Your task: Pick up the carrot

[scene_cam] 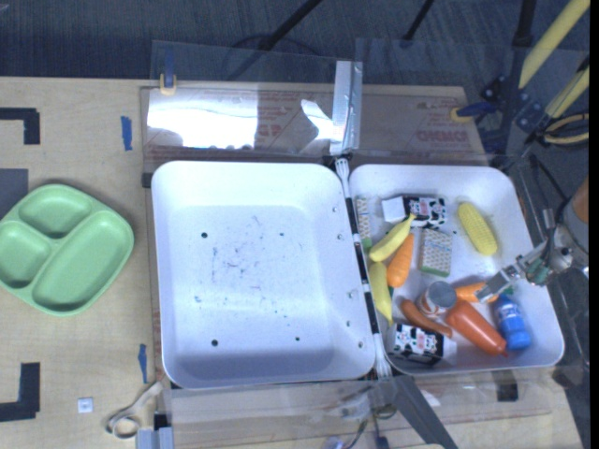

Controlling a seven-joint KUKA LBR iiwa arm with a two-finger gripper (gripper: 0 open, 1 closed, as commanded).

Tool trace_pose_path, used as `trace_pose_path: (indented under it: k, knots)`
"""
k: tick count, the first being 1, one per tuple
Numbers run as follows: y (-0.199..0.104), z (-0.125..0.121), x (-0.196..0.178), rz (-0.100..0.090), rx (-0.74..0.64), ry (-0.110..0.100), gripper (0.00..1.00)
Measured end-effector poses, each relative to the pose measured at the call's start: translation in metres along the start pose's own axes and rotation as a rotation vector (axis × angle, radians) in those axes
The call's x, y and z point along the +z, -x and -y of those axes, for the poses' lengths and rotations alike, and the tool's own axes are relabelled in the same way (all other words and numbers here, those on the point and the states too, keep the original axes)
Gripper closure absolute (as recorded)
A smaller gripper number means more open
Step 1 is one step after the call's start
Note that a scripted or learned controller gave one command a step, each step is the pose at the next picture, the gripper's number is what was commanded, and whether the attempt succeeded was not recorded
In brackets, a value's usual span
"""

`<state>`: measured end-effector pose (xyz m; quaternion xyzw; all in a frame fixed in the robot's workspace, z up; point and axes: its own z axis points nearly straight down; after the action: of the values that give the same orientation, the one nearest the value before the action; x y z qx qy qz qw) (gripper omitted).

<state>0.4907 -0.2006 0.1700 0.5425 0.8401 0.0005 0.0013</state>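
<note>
The tapered orange plastic carrot (475,327) is lying in the right shallow white bin (540,344), toward that bin's five o'clock corner, its tip pointing to about four o'clock. At its three o'clock a small blue bottle (512,326) is sitting just beside it; at its ten o'clock a round grey-capped item (439,297) is resting close by. The gripper (535,267) is hovering at the carrot's two o'clock, over the bin's right rim, apart from the carrot; whether it is spread or pressed together, I cannot tell. A yellow corn cob (477,227) is lying at twelve o'clock.

Pale metallic claw (541,267) with green-tinted parts, partly blurred.
</note>
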Motion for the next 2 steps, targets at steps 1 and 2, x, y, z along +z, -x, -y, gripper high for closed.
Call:
trace_pose_path:
  k: [1,2]
  knots:
    - [-0.0317,-0.0156,0.076,0.0,0.014,0.0,0.0]
    - [-0.0307,-0.0156,0.0663,0.002,0.017,0.003,1.0]
